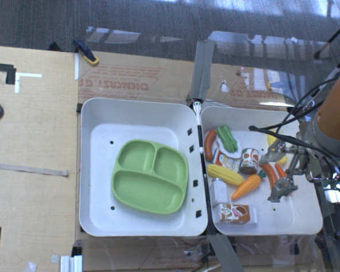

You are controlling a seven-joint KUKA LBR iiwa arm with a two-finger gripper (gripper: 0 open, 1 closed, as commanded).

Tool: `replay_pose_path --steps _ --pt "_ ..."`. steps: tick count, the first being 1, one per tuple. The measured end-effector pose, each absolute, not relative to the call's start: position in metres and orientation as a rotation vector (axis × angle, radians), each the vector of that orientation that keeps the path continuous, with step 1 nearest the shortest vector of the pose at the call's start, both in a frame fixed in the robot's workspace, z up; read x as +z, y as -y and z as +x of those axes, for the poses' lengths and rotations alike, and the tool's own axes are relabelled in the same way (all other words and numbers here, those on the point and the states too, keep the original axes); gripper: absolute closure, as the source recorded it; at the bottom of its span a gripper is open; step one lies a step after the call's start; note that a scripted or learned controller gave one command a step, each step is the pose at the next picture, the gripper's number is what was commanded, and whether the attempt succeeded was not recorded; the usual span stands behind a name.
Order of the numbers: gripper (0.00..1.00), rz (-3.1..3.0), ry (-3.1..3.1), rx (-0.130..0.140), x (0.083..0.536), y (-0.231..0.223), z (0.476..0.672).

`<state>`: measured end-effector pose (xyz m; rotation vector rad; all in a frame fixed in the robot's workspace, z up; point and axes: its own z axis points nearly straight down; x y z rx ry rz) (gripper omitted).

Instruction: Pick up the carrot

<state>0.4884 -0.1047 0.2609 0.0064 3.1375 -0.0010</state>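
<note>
Carrot [246, 187] lies flat in the right bin [302, 224], mid-right of frame, not lifted, so the pick is not done. Corn [225, 174] touches its upper-left side, a small can [249, 160] sits just above, a carton [235, 213] below. Gripper [280, 182] hangs just right of the carrot's leafy end, fingers released, gripping nothing. Open bin floor lies lower right of the carrot. Green plate [150, 177] in the left bin [93, 174] is well apart.

Only red print on cardboard sheet [133, 78] behind bins, mirrored/upside down, not legible; pkg labels too small.
</note>
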Motion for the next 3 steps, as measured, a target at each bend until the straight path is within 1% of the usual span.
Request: replay_pose_path --steps 1,2,3 --pt "0.00 0.462 -3.105 -0.001 0.162 0.122 0.533" --pt "0.00 0.294 -3.113 -0.004 0.099 0.098 0.533" --pt "0.00 0.719 -3.036 0.001 0.097 0.110 0.495"
